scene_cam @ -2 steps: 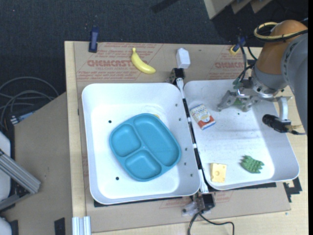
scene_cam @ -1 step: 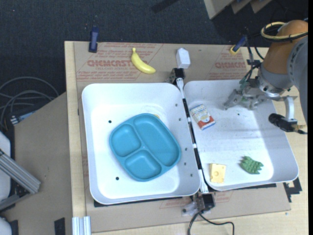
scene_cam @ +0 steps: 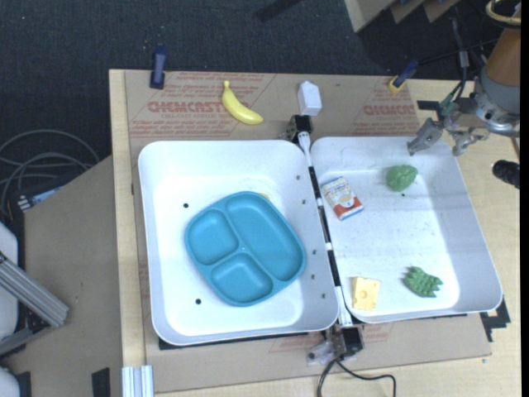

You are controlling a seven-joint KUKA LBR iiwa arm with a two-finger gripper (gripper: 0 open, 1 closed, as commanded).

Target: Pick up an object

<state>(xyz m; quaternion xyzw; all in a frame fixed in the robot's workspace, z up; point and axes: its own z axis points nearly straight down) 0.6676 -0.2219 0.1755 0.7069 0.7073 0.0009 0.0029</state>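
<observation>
My gripper point(scene_cam: 440, 139) hangs over the far edge of the right bin point(scene_cam: 471, 246), fingers spread apart with nothing between them. A round green lump point(scene_cam: 401, 177) lies just below and left of it. A small red and white carton point(scene_cam: 341, 198) rests near the bin's left wall. A yellow cheese wedge point(scene_cam: 365, 293) sits at the near left corner, and a leafy green piece point(scene_cam: 423, 282) lies to its right.
The left bin point(scene_cam: 165, 180) holds a blue divided plate point(scene_cam: 243, 247). A yellow banana point(scene_cam: 238, 107) lies on the bench behind the left bin. A white block point(scene_cam: 309, 98) and clamps stand along the bench's far edge.
</observation>
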